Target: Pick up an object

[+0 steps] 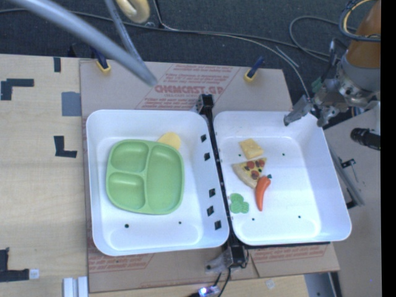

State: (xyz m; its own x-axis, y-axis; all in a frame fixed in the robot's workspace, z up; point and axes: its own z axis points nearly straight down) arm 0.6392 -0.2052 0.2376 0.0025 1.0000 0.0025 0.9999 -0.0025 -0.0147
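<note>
A: What is in the left bin (pixel 99 166)?

B: 1 green tray (pixel 146 176) with 3 parts. It lies flat in the middle of that bin. A small yellow thing (pixel 170 140) peeks out from behind the tray, touching its far right corner.

A: And the right bin (pixel 322 184)?

B: 4 toy foods sit close together in its left half. Let us use the pizza slice (pixel 249 171) as our marker. A yellow block (pixel 251 148) sits just behind the pizza slice. An orange carrot (pixel 262 192) lies just to the right of the pizza slice and a bit nearer the front, touching it. A small green piece (pixel 238 204) sits in front of the pizza slice, to its left.

A: Where is the gripper (pixel 304 112)?

B: Far behind the pizza slice and off to its right, over the back right rim of the right bin. Its 2 fingers look spread apart, and there is nothing between them.

A: So which way must it go?

B: I think it has to come toward the front and to the left to reach the pizza slice and the carrot. The carrot's long side runs from back to front, tipped a little, with its green top at the back. So I think the fingers should close across its thin sides. The foods are bunched up, so it could bump 2 at once.
</note>
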